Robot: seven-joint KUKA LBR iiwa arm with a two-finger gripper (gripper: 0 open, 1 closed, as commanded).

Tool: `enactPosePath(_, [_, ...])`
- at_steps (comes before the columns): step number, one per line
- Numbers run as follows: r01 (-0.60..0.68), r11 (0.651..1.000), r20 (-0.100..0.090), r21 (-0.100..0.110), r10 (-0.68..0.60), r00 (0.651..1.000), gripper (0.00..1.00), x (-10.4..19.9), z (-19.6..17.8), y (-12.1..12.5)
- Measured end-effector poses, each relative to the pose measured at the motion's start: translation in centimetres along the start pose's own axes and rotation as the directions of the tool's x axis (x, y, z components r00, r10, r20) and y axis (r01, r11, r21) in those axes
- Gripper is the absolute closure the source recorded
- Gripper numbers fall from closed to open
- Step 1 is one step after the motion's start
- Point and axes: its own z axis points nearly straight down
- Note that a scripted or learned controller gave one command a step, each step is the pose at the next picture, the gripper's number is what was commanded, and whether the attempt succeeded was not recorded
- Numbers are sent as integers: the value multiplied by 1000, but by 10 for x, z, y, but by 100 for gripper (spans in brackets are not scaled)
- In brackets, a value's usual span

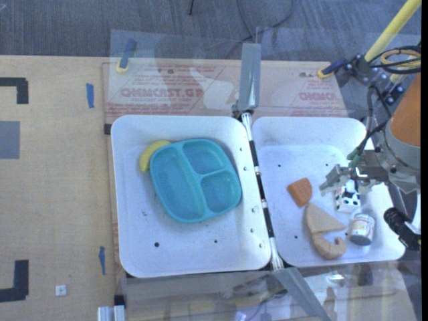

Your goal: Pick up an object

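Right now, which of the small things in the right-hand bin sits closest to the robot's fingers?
The small black-and-white spotted toy. It lies right beneath the gripper, while the orange waffle-like piece, tan wedge and little jar lie farther off.

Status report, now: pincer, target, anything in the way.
Pincer low over right bin, fingers unclear. Black-and-white toy just below it, not seen held. Small jar, tan wedge close by.

There are two white bins: the left bin [127, 246] and the right bin [294, 136]. The left holds one teal divided plate [194, 179] and one yellow banana [150, 154]. The right holds one orange cracker [300, 191], one tan bread piece [324, 229], one small jar [362, 228] and one black-and-white toy [347, 198].
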Motion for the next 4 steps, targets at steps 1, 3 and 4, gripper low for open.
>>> enactPosePath(1, [76, 997, 3, -5, -76, 997, 0, -84, 68, 54])
enactPosePath(3, [68, 998, 3, -7, -68, 998, 100, -106, 145, 72])
enactPosePath(4, [132, 991, 3, -4, -132, 991, 100, -41, 57, 120])
